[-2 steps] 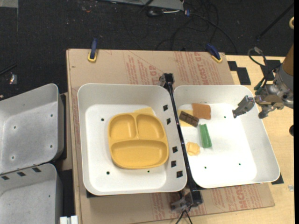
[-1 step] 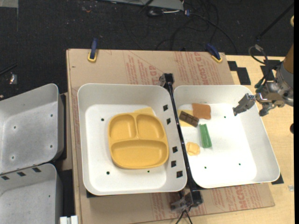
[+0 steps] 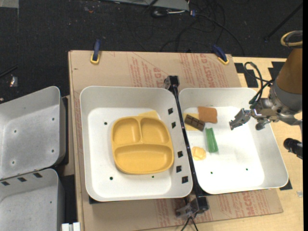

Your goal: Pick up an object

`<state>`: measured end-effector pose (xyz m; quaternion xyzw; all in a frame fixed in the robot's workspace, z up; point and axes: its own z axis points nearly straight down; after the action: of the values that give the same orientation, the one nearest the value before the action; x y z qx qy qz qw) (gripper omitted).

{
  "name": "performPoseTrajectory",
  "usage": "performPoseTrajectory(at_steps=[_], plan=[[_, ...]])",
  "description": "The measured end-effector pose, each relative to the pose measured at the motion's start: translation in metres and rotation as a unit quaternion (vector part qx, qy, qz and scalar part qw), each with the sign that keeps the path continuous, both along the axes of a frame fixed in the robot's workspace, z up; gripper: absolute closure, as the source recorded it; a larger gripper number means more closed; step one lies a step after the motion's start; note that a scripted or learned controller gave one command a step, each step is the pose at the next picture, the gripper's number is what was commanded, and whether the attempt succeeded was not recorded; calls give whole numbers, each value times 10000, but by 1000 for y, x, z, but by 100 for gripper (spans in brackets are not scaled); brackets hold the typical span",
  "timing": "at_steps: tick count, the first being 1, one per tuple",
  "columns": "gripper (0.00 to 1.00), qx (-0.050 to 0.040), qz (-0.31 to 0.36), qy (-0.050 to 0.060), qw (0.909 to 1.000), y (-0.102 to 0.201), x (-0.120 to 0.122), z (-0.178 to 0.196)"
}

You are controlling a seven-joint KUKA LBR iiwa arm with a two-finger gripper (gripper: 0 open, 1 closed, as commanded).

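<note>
In the right bin lie an orange block, a dark brown block, a green bar and a small yellow piece, all in its left half. My gripper hangs over the bin's upper right part, to the right of the orange block and apart from it. Its two fingers stand apart, so it is open with nothing between them.
The left bin holds a yellow divided tray. A black divider rail runs between the bins. White panels lie off the bench at the left. The arm's grey and orange body stands at the right edge.
</note>
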<state>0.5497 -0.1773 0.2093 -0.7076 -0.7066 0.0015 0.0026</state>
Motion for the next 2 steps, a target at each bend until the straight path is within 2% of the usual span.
performPoseTrajectory(at_steps=[2], plan=[[0, -1, -1, -5, 10000, -2, -10, -113]])
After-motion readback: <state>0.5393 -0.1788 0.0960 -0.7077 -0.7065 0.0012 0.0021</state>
